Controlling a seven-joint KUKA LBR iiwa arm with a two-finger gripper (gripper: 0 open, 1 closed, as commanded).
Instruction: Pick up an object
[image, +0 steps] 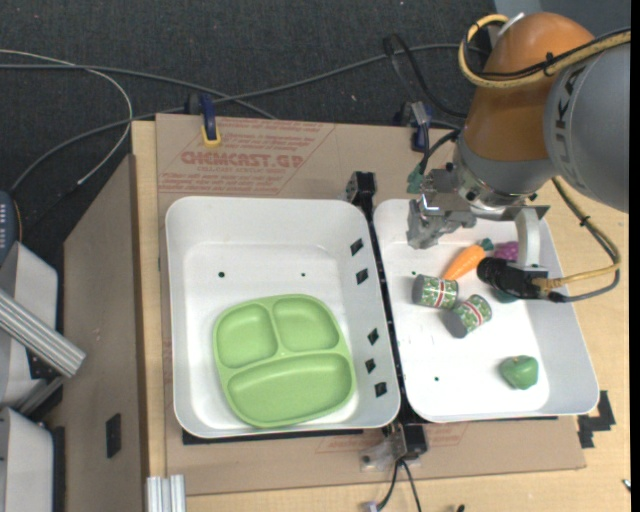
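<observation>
Objects for picking lie clustered in the shallow white right-hand bin (560, 390): an orange plastic carrot (462, 262), two small green-labelled cans (436, 292) just below it, and a green pepper-shaped toy (519, 372) well below the carrot. In the camera view, the grey metal end effector (432, 225) hovers just left of the carrot; whether it is wide or narrow I cannot tell. Descending here, it risks nudging the carrot into the cans, or closing on bare bin floor.
</observation>
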